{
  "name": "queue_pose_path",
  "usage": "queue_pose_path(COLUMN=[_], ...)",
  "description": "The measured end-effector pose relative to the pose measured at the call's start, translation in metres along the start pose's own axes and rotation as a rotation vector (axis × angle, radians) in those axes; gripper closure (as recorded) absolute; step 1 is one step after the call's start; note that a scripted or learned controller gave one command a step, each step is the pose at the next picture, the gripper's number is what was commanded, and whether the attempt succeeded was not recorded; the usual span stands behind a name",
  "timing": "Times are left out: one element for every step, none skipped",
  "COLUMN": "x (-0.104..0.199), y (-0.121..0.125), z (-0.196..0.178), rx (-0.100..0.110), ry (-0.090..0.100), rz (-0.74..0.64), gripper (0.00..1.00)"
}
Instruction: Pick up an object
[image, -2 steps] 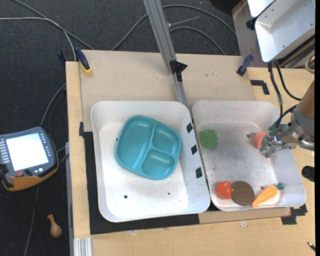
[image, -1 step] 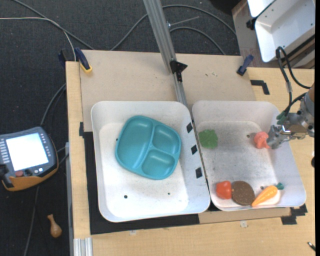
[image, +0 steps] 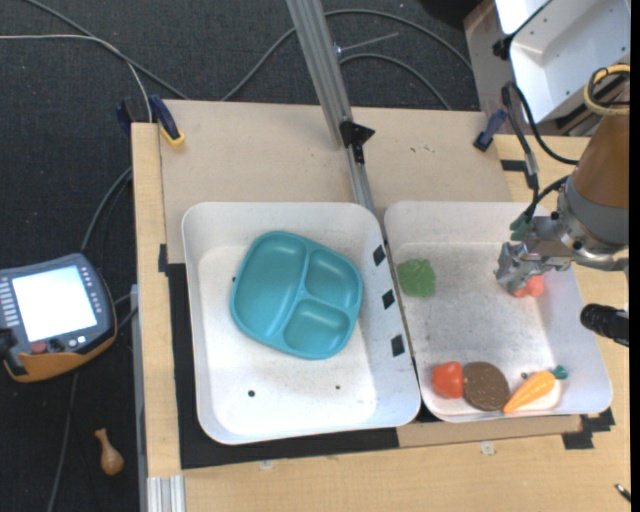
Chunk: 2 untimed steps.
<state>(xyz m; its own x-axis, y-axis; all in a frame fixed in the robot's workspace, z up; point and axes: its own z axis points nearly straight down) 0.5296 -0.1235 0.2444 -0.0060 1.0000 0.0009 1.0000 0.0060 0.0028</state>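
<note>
The gripper (image: 520, 272) hangs near the right bin's (image: 470, 330) right edge, just above a small red object (image: 530, 287); finger state and the object's long axis are unclear.

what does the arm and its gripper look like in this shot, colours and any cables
The arm comes in from the right: a broad orange band above a grey wrist ring. Below that sits the gripper, a compact block of grey metal with darker parts. Black cables run down beside the arm toward the wrist, and a yellowish cable loop shows above the orange band.
</note>
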Motion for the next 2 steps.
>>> queue_pose_path(x=[0.042,0.101], y=[0.012,0.022], z=[0.0,0.014], rx=[0.001,0.005], ry=[0.0,0.002], rz=[0.001,-0.001], gripper=[1.0,1.0])
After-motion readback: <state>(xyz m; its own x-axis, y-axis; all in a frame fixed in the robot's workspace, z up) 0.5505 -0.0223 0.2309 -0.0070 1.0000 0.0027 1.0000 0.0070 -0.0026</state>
